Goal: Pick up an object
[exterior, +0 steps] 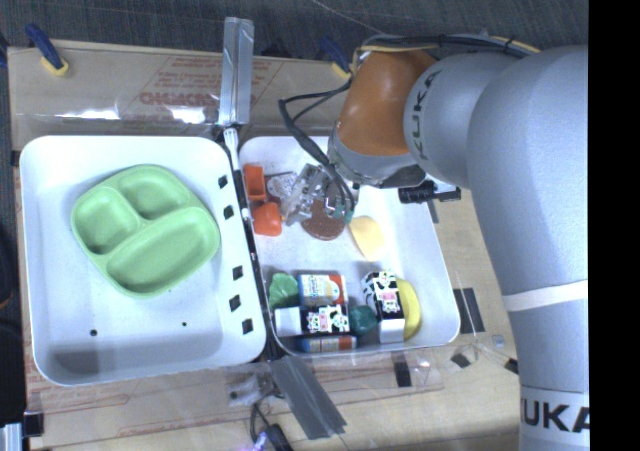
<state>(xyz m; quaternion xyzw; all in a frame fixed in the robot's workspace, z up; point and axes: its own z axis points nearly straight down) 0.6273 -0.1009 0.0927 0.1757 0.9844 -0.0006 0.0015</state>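
My gripper (312, 197) hangs low over the upper part of the right bin (430, 269), its metal fingers pointing down-left. Directly beside it lies a brown round object (322, 226), partly under the fingers. An orange piece (266, 219) and a small orange block (253, 181) lie just left of the gripper near the bin's left wall. A pale yellow egg-shaped object (367, 234) rests to its right. I cannot make out anything held between the fingers.
The left bin (60, 339) holds a green divided plate (147, 227). At the right bin's front lie a green object (283, 288), several small cartons (322, 289), a cow-patterned box (380, 291) and a yellow banana (408, 309). My arm covers the bench's right side.
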